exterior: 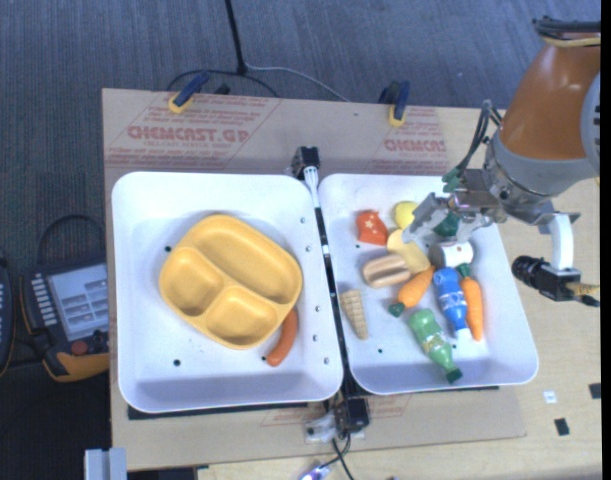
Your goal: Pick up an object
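The claw (437,220) is hung low over the right bin (520,363), above the crowded toys (425,278), likely for a pick. Its state cannot be told. The yellow tray (230,280) is left alone.

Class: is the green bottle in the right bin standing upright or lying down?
Lying down: the green bottle rests lengthwise on the right bin floor, cap toward the near rim.

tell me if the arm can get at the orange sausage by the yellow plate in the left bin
Probably yes: the sausage lies open from above beside the yellow plate, nothing covering it. But the gripper hangs over the right bin, so the arm must cross over first.
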Robot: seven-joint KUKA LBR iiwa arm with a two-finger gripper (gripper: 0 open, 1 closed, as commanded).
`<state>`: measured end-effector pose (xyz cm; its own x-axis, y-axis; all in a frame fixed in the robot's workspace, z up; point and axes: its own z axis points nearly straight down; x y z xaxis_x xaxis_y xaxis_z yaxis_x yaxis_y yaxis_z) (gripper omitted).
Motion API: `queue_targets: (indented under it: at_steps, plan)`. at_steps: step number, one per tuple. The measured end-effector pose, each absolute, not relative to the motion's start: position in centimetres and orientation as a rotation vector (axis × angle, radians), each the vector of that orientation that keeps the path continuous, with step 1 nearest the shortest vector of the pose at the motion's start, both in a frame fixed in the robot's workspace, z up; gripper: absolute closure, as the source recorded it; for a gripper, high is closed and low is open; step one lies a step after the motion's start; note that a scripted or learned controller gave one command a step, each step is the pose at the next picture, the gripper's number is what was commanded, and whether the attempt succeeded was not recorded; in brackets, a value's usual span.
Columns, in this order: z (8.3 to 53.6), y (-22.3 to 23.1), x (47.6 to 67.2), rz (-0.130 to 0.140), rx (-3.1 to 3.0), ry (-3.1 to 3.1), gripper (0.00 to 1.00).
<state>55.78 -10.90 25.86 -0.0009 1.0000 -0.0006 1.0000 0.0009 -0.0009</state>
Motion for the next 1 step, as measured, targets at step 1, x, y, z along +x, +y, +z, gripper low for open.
queue_targets:
  at_steps: [1]
  plan:
    - [10.72, -16.74, 56.15, -0.001, -1.63, -2.686, 0.0]
